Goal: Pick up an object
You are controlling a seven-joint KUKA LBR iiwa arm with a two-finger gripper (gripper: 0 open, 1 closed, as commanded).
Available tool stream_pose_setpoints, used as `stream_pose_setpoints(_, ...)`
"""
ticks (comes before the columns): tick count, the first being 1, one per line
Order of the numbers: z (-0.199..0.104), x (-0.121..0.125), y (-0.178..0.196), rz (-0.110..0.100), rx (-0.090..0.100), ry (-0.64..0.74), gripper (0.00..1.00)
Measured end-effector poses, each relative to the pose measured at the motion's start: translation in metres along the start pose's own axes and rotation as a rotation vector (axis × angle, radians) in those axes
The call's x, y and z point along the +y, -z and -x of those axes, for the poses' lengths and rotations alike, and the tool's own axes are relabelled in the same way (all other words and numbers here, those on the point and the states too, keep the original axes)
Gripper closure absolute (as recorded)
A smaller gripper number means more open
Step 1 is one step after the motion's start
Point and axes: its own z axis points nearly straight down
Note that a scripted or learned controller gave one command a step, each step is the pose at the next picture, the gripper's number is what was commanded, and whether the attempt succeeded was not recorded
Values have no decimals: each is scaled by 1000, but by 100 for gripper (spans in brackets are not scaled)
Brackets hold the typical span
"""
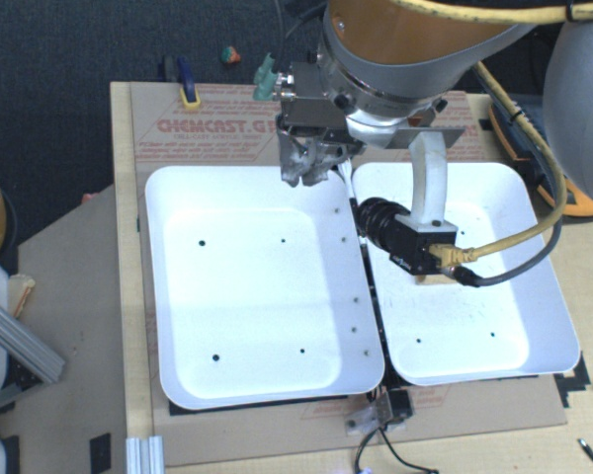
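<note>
My gripper [304,169] hangs over the back right corner of the left bin [178,294], close to the divide between the two bins. It is grey metal, seen from above under the arm's wrist and orange band. The left bin's white floor has a few small dark dots on it, and I can make out no loose object near the gripper. The right bin [514,314] lies partly under the arm.
A black cylindrical attachment [395,233] with a yellow cable [514,240] hangs over the right bin's back left. A blue and yellow clamp [188,85] and a green piece [265,77] sit at the board's back edge.
</note>
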Motion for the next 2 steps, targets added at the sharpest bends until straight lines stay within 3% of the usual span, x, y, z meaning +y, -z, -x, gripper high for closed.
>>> stream_pose_setpoints(1,-15,-4,-106,-30,-13,-1,100)
stream_pose_setpoints(2,-13,-6,-195,-31,-14,-3,100)
